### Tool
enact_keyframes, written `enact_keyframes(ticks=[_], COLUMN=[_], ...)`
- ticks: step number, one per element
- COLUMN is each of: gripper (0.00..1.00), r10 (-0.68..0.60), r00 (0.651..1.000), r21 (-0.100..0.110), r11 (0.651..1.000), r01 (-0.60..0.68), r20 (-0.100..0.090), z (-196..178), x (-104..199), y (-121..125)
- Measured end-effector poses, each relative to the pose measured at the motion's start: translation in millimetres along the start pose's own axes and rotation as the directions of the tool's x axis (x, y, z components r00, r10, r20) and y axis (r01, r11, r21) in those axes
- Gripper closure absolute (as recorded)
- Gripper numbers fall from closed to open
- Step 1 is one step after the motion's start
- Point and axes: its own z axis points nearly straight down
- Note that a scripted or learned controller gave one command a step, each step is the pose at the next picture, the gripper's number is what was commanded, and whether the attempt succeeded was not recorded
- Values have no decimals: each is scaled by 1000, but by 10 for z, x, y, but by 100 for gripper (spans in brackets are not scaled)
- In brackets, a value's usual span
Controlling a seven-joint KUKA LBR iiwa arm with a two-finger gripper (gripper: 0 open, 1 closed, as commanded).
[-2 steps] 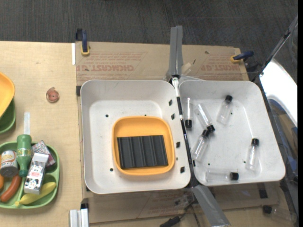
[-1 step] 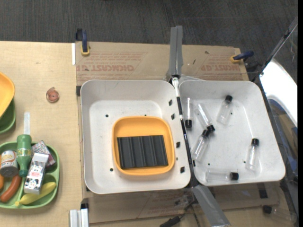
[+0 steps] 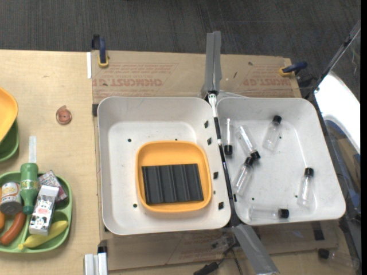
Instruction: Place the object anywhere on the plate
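An orange plate [image 3: 172,148] sits in the middle of the left white bin [image 3: 114,153]. A dark grey ribbed block [image 3: 172,183] lies flat on the plate, filling most of its lower half. The right white bin [image 3: 321,153] holds several clear vials with black caps, scattered and lying down: one near the back [image 3: 272,133], one by the centre divider [image 3: 227,136], one at the right [image 3: 305,186], others in the middle and along the front wall.
On the wooden bench to the left stand a green plate [image 3: 60,234] with toy food and bottles, an orange bowl [image 3: 6,116] at the edge, and a small pink item [image 3: 63,115]. Clamps [image 3: 101,53] hold cardboard behind the bins.
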Motion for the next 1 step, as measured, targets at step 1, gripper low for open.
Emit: enact_keyframes(ticks=[1], gripper=[0], r10=[0], r00=[1000], r21=[1], r11=[1000], r01=[0], r20=[-1], z=[-2], x=[-20], y=[0])
